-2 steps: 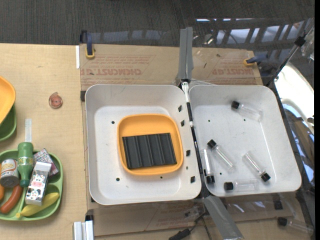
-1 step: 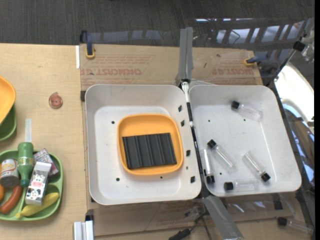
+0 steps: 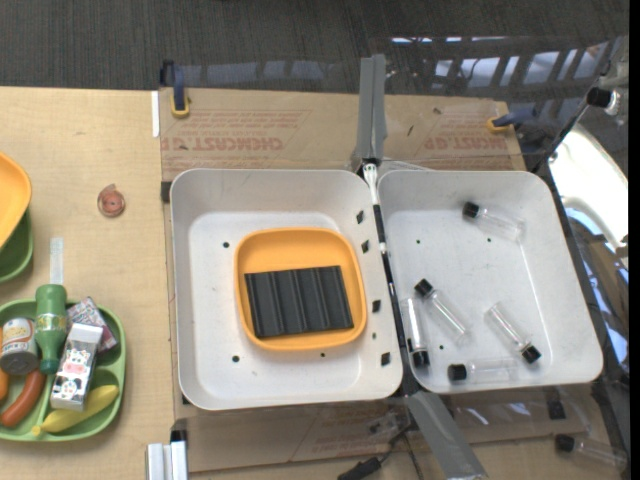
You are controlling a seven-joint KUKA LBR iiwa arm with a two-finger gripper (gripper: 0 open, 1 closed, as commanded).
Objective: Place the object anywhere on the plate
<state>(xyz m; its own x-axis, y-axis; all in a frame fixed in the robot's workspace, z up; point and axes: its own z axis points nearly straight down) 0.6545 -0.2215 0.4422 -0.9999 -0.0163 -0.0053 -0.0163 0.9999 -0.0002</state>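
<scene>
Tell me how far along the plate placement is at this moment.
Done: nothing visible; the orange plate in the left bin carries a black ridged block but no vial. In hand: nothing that can be seen. Left: all five clear black-capped vials lie in the right bin, so picking and placing remain.

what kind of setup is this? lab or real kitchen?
Most likely a robot manipulation lab bench, not a kitchen: two white bins clamped side by side on cardboard, one with an orange plate, the other with clear capped tubes, and toy food alongside.
</scene>
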